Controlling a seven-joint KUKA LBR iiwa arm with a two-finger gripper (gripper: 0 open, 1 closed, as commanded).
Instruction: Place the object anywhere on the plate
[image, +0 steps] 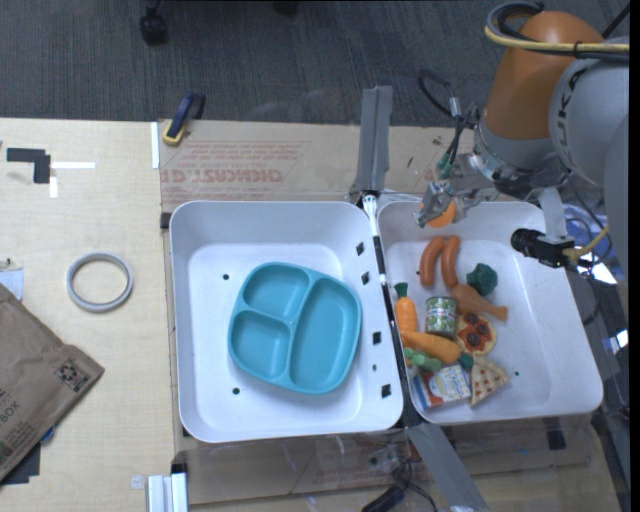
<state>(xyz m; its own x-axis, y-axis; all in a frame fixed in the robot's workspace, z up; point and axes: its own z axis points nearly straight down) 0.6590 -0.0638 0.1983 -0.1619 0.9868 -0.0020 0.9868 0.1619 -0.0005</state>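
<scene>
I see the tool (440, 205) pinching a small orange piece (444, 212) above the right bin's (570, 400) far edge; the blue three-part plate (295, 328) sits in the left bin (200, 300).

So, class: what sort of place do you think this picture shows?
Probably a robotics lab: a robot arm reaches over two white bins, one holding a blue divided plate, the other toy food.

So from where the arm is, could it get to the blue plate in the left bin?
Probably yes. The blue plate lies flat in the left bin with nothing over it; the gripper, at the right bin's far rim, would only need to cross the divider.
</scene>
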